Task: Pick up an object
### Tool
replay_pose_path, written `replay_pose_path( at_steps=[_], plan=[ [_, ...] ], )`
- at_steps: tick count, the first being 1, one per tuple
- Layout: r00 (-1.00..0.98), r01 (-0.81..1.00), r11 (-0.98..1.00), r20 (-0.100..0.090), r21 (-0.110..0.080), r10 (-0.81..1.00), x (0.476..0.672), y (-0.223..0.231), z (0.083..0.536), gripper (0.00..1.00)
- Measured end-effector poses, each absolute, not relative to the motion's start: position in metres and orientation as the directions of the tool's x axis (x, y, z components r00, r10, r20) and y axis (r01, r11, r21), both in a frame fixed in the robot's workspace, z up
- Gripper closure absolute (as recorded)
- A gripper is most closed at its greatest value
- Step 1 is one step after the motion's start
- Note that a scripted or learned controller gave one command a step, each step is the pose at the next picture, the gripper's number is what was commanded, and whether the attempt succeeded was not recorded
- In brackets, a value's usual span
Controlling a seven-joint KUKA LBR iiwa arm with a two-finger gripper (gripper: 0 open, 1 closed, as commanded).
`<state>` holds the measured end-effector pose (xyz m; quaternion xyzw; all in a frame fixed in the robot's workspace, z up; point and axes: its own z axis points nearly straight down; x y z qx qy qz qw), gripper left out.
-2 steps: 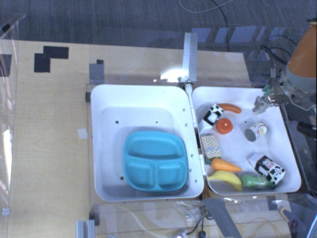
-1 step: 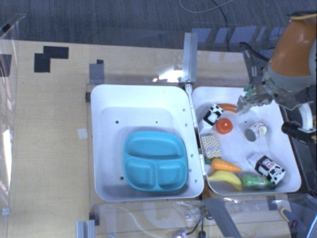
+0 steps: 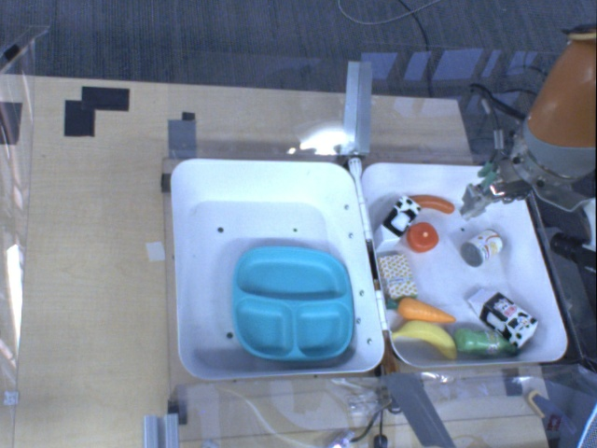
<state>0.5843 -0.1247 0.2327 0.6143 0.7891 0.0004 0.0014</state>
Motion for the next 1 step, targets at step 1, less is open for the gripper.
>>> replay_pose_path(
  at_steps=[1],
  plan=[
    [-0.495,0.869,0.495,0.0,0.001,0.869,0.5563,-0.0431,0.2228,1.0]
  ],
)
